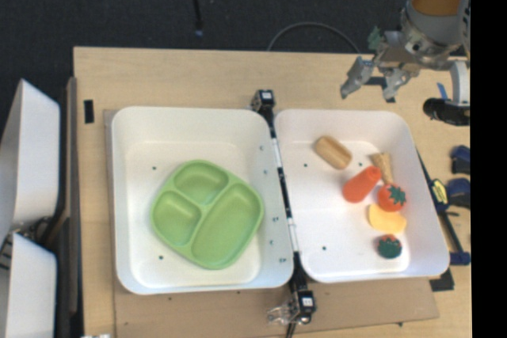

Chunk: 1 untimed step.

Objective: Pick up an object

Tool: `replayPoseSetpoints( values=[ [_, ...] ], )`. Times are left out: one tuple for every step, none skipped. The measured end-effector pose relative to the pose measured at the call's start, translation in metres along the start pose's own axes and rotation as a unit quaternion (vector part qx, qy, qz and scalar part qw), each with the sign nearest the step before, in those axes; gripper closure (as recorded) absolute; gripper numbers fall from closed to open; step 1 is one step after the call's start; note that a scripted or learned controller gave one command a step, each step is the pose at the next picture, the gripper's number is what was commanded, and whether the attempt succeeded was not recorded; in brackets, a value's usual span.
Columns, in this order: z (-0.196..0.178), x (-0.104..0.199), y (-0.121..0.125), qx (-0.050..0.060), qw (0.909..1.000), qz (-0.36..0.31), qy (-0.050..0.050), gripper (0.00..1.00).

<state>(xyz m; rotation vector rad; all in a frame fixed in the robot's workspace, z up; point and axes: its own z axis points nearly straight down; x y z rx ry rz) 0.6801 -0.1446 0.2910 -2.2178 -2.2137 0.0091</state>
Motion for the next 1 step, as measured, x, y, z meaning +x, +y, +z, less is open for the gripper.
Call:
replayPoseSetpoints(
  values=[
    [-0.0076,0.0001,0.0016,-0.006,1.0000,-0.001,-0.001,0.00]
  ],
)
